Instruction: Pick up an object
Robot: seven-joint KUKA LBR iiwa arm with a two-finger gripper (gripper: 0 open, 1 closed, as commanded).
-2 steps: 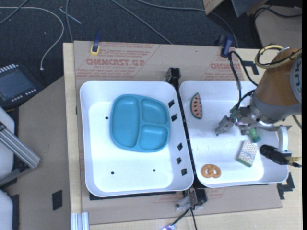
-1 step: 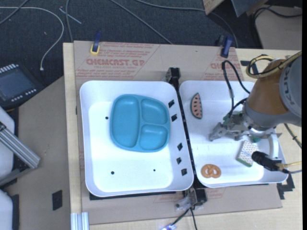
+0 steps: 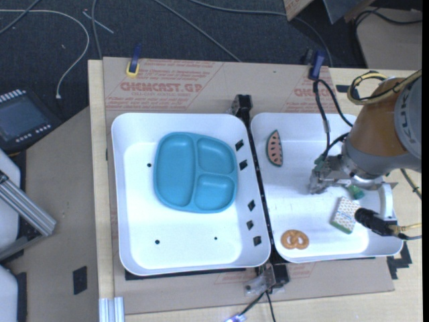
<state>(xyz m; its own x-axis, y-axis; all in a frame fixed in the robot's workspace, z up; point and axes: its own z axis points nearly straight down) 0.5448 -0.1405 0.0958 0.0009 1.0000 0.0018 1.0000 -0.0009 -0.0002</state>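
Sitting in the left bin [image 3: 134, 233], a blue divided plate [image 3: 196, 172] lies flat, toward the far side. Across the divider, the right bin [image 3: 295, 127] holds a watermelon slice [image 3: 274, 147] near its far left corner and a pretzel [image 3: 294, 239] at its near edge. Further right, a small white speckled packet [image 3: 344, 215] lies tilted. The gripper [image 3: 323, 180] hangs low over the bin floor beside that packet, apart from it; whether it is open or closed cannot be told.

Arm [image 3: 392, 123] cut off right; green object [image 3: 355, 193] partly hidden.
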